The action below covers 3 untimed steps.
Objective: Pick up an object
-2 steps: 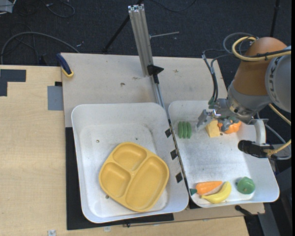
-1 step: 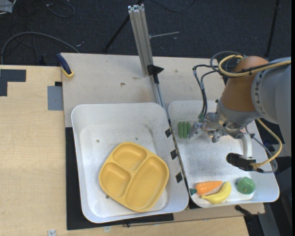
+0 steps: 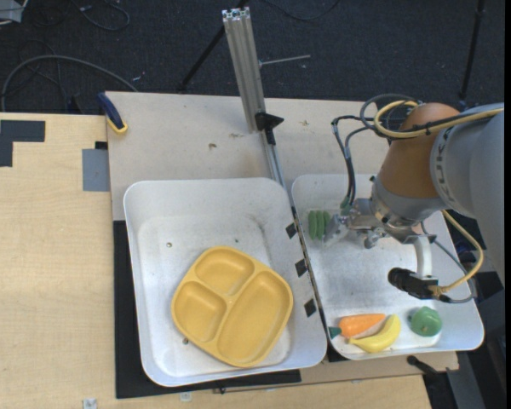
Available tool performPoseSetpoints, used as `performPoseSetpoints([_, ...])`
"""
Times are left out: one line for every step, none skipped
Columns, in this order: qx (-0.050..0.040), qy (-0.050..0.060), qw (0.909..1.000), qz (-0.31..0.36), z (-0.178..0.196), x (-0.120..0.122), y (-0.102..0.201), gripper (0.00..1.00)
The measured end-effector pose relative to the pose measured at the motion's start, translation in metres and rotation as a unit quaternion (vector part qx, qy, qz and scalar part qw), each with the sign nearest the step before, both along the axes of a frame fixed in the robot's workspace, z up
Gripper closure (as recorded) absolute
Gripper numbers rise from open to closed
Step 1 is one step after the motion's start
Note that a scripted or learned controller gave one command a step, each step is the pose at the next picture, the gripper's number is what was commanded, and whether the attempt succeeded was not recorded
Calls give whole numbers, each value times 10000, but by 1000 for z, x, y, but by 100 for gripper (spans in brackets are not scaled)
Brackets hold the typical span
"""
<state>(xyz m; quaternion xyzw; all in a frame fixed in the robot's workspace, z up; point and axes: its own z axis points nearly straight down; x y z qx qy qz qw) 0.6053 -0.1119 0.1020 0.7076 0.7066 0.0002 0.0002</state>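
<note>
Right bin (image 3: pixel 460 335): gripper (image 3: pixel 334 225) at upper left corner, touching a green ribbed toy (image 3: pixel 319 223); grip state cannot be told; carrot (image 3: pixel 361 324), banana (image 3: pixel 377 337), green fruit (image 3: pixel 424 320) along the near edge, well apart.

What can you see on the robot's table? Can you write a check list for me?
Surface: pale bench bearing two shallow white bins, left bin and right bin.
Job's things: in the right bin, a green ridged object near the far left side; an orange carrot, a yellow banana and a green round toy along the near edge.
Clutter: yellow divided plate in the left bin.
Grippers: gripper low over the right bin, beside the green ridged object.
Cables: yellow and black cables looped on the arm; more on the dark floor.
Surroundings: metal post, wooden table at left.
</note>
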Motion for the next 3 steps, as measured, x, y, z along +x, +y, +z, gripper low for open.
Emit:
performPoseSetpoints([4, 29, 10000, -24, 7, -1, -1, 100])
performPoseSetpoints([-3, -10, 10000, 6, 70, 2, -2, 100])
performPoseSetpoints([-5, -17, 10000, 9, 134, -1, -4, 100])
